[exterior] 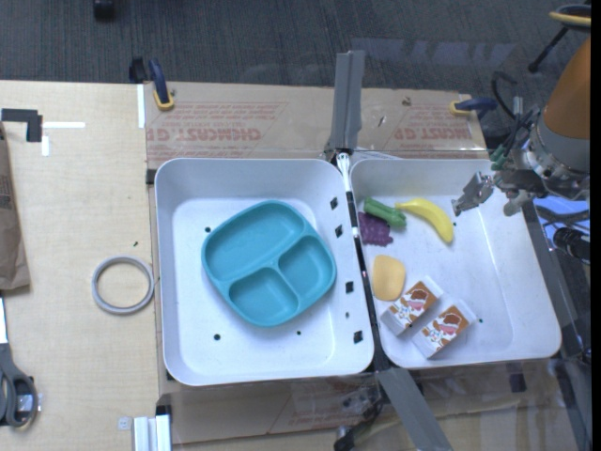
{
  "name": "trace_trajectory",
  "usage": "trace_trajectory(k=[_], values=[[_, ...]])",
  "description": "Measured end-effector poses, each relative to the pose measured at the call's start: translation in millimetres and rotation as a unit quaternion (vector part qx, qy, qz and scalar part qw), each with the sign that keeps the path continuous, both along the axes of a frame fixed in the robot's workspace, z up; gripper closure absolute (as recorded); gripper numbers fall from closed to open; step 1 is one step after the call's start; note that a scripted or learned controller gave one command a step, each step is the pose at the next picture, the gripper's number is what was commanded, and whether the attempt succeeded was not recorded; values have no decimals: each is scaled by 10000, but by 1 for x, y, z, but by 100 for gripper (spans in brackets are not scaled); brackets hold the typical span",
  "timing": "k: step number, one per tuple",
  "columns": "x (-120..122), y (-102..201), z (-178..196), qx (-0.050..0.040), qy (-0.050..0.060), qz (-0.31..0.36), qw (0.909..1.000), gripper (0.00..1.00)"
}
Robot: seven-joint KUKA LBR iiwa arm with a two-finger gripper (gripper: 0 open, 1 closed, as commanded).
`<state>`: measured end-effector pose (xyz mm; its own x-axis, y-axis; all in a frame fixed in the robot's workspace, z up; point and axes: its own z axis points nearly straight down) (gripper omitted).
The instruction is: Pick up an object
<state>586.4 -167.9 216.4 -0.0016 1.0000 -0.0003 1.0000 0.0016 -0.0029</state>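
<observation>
The right bin holds a yellow banana, a green vegetable on a purple bunch of grapes, a pale orange rounded piece and two small printed boxes. My gripper hangs over the bin's back right part, just right of the banana's tip. It is open, and nothing is between its fingers. The orange band of the arm is at the upper right.
The left bin holds a teal divided plate. A grey divider post stands behind the bins. A roll of tape and scissors lie on the bench at the left.
</observation>
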Motion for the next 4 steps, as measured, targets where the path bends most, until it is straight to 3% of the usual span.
trace_trajectory(k=[1, 2, 3, 4], values=[[29, 9, -43, -4, -5, -988, 9951, 0], [43, 17, -125, -4, -8, -1164, 9932, 0], [42, 16, -117, -14, 20, -1147, 9934, 100], [61, 71, -10, -10, -9, -1583, 9874, 100]])
